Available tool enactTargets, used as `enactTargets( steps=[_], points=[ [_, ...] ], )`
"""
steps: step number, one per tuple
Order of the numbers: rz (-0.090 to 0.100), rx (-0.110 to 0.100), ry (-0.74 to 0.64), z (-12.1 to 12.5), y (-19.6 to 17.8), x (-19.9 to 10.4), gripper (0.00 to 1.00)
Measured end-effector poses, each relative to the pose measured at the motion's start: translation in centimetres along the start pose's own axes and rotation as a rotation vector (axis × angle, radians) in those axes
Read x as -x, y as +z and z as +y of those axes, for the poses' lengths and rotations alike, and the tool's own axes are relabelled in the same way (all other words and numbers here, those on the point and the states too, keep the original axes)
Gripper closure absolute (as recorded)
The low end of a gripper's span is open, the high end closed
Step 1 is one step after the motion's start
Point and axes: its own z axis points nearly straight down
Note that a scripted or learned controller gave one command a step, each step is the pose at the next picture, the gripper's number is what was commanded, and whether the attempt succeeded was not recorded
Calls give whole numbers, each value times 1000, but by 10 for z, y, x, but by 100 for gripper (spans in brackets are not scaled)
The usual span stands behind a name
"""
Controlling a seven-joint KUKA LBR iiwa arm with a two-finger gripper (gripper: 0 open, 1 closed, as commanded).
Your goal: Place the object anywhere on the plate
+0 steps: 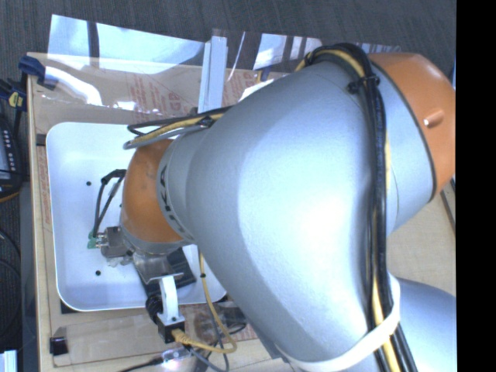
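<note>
Wooden bench point(85, 346) bearing a shallow white bin point(66, 208), largely hidden beneath the grey arm.

Pale wood visible along the left edge and the near strip below the bin, with a further patch at the far right. Bin set toward the left, its rounded rim lying just inside the bench edge, floor plain white with a few small dark dots. Behind the bin, clear plastic sheeting point(124, 76) with reddish print, standing along the back of the bench. Small black block point(58, 342) resting at the near left corner of the wood. Blue clip point(31, 67) at the far left corner. Second bin covered by the arm; contents impossible to tell.
</note>
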Motion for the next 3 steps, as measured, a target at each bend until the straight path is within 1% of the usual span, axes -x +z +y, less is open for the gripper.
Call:
enactTargets(
  steps=[1, 2, 3],
  points=[
    [2, 1, 322, 49, 1, -19, 100],
    [4, 1, 609, 41, -102, -23, 100],
    [3, 0, 984, 76, -127, 20, 100]
  ],
)
